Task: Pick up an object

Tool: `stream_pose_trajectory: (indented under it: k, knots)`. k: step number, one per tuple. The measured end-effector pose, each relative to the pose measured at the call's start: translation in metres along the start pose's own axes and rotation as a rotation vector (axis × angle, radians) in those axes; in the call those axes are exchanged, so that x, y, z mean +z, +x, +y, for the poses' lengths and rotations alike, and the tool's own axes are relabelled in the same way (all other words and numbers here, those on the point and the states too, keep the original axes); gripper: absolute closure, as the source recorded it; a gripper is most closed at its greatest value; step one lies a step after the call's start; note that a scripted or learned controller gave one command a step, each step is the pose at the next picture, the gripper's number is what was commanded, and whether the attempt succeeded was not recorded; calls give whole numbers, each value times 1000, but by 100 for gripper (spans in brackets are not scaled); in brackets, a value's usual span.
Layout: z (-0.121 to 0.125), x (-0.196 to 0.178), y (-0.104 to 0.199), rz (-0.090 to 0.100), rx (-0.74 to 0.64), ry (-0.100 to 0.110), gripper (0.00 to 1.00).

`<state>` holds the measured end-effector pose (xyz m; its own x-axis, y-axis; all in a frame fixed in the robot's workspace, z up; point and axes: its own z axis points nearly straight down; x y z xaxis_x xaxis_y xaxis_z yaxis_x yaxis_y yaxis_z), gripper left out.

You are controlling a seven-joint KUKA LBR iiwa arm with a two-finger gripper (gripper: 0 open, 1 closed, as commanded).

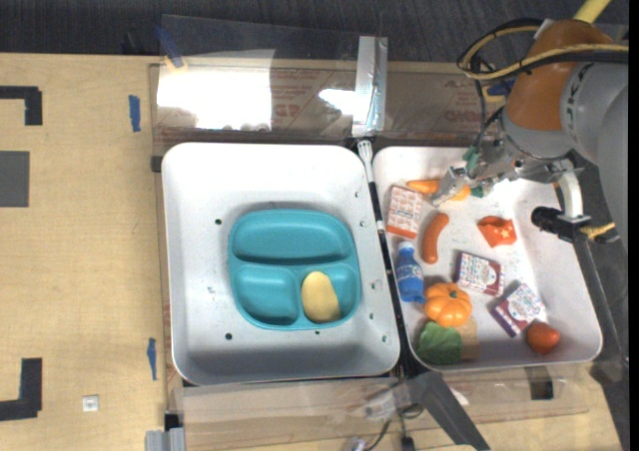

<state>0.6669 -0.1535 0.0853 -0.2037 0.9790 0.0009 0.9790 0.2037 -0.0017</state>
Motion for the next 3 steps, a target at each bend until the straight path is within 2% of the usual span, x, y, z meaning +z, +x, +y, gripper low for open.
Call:
stream_pose_trajectory:
  k: [3]
  knots:
    - [0, 0, 0, -1, 1, -1, 0]
